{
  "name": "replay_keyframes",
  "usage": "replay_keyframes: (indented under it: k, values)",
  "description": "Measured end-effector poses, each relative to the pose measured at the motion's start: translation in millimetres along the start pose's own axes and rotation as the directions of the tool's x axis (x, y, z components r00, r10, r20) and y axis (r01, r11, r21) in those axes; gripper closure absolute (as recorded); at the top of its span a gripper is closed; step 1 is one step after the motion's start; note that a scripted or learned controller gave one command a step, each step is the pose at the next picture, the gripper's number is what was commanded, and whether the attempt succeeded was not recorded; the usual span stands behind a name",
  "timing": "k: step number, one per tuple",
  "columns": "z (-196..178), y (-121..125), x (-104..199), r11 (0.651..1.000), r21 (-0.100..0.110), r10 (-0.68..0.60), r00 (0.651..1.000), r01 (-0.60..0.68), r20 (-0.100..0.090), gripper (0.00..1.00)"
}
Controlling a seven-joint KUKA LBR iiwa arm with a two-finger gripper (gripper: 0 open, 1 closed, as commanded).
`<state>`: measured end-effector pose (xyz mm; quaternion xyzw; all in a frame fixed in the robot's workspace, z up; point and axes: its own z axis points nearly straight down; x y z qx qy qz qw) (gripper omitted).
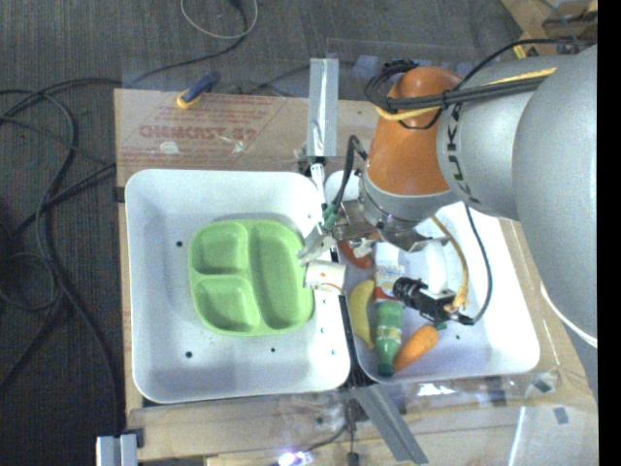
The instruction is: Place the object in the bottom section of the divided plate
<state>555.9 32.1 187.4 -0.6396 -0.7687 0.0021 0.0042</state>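
A light green divided plate (pixel 247 278) lies in the left white bin (pixel 165 357), with two small sections on its left and one long section on its right. My gripper (pixel 324 252) hangs under the orange-banded wrist (pixel 415 153), over the ridge between the two bins and just past the plate's right rim. A small pale piece (pixel 327 275) shows right below the gripper; whether it is held is unclear. In the right bin (pixel 495 352) lie a yellow banana-like item (pixel 361 311), a green bottle (pixel 388 334), a carrot (pixel 418 346) and a red item (pixel 357 252) partly hidden by the wrist.
The big grey arm (pixel 543 153) covers the right bin's far half. A black cable connector (pixel 419 295) hangs over the right bin. An upright metal post (pixel 323 105) stands behind the bins, and cardboard (pixel 204 134) lies behind the left bin.
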Motion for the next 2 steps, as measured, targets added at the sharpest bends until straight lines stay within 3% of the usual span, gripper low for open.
replay_keyframes:
  k: [1, 2]
  values:
    - [-6.3, 0.5, 0.1, 1.0, 0.004, 0.0, 1.0, 0.0, -0.001, 1.0]
    - [-6.3, 0.5, 0.0, 1.0, 0.004, 0.0, 1.0, 0.0, -0.001, 0.0]
